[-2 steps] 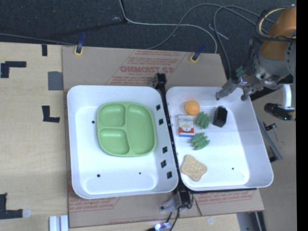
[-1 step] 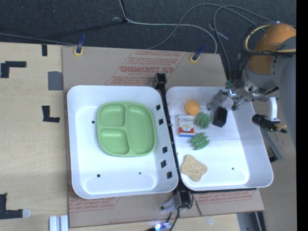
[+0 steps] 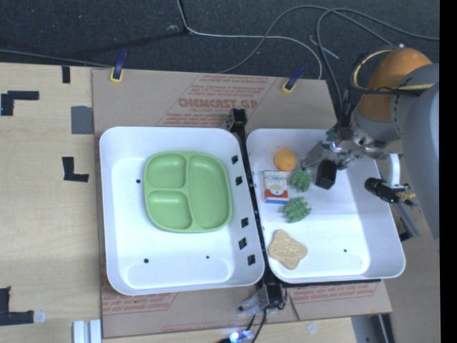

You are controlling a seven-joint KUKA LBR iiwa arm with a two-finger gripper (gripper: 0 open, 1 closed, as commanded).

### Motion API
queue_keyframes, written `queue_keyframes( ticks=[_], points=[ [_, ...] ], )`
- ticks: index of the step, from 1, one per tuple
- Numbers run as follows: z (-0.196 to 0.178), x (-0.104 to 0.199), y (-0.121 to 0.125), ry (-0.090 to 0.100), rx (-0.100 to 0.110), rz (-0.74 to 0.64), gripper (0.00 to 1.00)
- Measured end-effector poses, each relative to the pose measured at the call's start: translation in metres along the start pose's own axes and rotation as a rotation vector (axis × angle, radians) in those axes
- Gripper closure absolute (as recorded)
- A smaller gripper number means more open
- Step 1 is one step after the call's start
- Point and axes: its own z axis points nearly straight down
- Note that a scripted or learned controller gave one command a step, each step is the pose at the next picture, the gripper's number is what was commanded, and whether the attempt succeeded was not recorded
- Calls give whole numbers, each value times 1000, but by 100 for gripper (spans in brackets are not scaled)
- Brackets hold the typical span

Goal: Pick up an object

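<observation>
The right bin (image 3: 371,256) holds an orange ball (image 3: 285,160), a small white and red box (image 3: 276,186), two green leafy toys (image 3: 301,180) (image 3: 295,209) and a tan toast-like piece (image 3: 287,249). My gripper (image 3: 314,159) hangs over the upper middle of this bin, just right of the orange ball and just above the upper green toy. Whether it touches that toy cannot be made out, and nothing is visibly held.
A green divided plate (image 3: 188,191) lies in the left bin (image 3: 121,263). A black-clipped divider rim (image 3: 246,191) separates the bins. The arm's grey body and orange band (image 3: 396,77) crowd the right bin's far right corner. Cables trail across the dark floor behind.
</observation>
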Motion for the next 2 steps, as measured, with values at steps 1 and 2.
queue_keyframes(
  ticks=[1, 2],
  points=[
    [-14, 0, 1, -3, -4, -1, 100],
    [-62, -2, 9, 2, -4, 2, 100]
  ],
)
